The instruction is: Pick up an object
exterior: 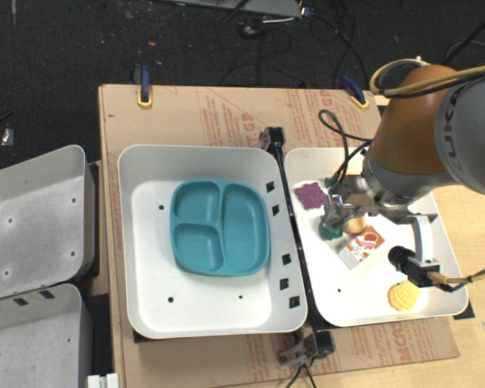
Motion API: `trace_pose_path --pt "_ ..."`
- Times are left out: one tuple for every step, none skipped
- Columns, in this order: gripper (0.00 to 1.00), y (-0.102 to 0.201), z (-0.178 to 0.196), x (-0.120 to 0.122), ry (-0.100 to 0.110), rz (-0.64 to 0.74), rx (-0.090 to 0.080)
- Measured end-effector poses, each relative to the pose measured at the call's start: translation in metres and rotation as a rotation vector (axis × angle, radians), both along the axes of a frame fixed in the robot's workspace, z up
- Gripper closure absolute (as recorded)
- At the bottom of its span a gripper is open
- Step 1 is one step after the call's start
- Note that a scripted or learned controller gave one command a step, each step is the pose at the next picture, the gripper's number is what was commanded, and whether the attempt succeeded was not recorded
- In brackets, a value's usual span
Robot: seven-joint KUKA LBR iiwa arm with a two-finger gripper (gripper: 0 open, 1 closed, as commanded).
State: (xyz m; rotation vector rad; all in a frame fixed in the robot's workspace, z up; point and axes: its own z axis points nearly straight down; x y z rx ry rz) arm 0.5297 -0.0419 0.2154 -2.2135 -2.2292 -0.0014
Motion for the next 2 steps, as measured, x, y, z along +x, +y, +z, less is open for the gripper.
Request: trace_pose_path --pt "1.0 0.056 0.011 0.022 -0.002 0.001 0.001" --pt "1.0 0.106 0.002 0.04 0.0 0.001 0.001"
